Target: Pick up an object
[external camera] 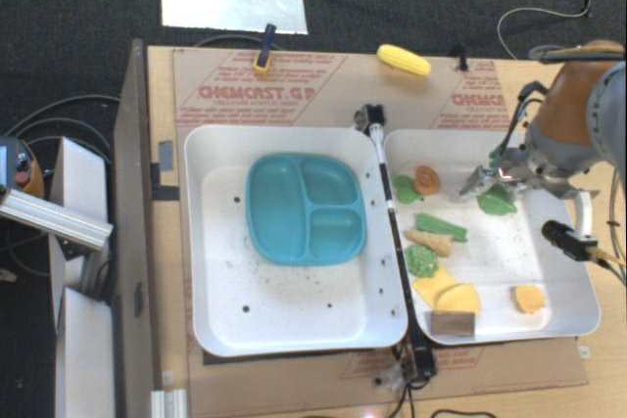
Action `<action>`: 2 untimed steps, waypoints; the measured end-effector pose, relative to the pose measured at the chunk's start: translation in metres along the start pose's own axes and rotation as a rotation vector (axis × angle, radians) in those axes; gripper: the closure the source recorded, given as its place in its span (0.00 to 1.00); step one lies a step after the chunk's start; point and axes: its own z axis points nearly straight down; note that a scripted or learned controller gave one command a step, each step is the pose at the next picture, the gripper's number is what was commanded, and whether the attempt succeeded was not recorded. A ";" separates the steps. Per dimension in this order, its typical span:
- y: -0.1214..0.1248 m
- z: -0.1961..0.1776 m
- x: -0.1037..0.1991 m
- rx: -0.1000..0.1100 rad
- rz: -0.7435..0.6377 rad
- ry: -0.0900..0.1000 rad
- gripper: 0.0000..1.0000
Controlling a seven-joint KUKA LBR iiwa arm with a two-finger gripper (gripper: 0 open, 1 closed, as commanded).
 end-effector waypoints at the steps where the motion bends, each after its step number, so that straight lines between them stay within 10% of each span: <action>1: -0.009 0.000 -0.015 0.001 0.000 0.002 0.00; 2: -0.007 -0.013 -0.015 -0.006 -0.004 -0.001 1.00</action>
